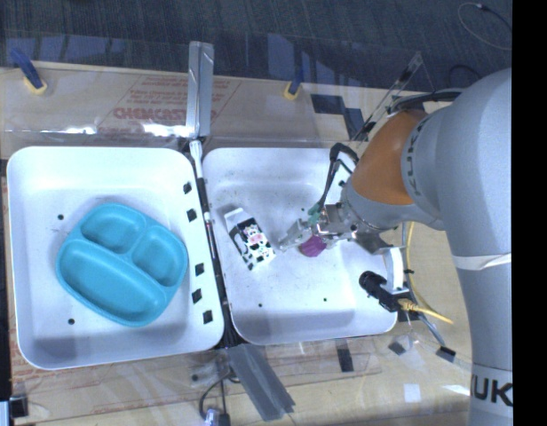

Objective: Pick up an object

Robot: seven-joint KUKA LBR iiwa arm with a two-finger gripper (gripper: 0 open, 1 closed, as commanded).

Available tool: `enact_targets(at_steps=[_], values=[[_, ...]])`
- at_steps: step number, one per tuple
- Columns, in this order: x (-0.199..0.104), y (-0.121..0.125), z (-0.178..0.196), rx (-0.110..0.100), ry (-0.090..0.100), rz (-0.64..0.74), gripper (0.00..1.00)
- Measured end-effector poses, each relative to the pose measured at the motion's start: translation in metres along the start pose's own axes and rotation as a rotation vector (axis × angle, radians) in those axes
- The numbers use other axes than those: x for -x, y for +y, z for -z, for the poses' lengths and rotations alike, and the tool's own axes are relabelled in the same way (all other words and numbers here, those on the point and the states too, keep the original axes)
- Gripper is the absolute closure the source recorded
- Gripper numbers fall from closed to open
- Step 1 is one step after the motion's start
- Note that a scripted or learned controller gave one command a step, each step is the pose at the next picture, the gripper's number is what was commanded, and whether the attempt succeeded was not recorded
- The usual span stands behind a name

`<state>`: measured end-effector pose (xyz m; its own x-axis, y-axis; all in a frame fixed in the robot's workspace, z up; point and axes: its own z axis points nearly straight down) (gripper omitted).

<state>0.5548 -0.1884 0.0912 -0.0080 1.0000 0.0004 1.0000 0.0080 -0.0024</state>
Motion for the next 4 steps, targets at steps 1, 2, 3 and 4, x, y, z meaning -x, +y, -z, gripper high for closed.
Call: enact_targets(at_steps=[1,2,3,4], values=[[-0.001,0.000,0.010,-0.002,0.001,0.004,1.00],[-0.024,-0.003,0.131,0.001,0.000,0.000,1.00],[-0.024,-0.003,0.131,0.000,0.000,0.000,0.00],[-0.009,-0.015,0.006,-0.002,0.000,-0.001,0.00]])
